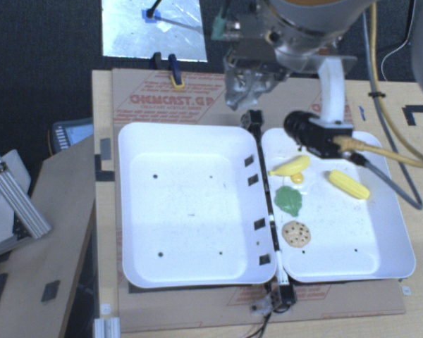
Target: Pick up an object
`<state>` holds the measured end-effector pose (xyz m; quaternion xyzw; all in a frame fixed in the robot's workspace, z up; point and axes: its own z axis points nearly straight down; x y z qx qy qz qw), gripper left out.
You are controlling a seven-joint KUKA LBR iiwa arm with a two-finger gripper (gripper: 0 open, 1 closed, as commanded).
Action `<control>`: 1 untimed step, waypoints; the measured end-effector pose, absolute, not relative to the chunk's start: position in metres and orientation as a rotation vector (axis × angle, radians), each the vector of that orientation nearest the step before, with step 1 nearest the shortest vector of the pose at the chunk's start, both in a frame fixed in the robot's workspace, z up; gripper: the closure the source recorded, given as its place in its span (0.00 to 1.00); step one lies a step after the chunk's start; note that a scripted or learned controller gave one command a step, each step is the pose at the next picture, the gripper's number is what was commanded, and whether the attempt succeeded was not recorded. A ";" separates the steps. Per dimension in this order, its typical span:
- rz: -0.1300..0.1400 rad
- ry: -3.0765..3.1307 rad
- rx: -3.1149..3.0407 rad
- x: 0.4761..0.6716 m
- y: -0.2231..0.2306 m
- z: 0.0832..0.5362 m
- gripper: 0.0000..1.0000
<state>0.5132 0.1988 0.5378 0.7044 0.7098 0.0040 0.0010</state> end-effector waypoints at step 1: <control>0.009 2.228 2.213 0.513 0.197 0.547 1.00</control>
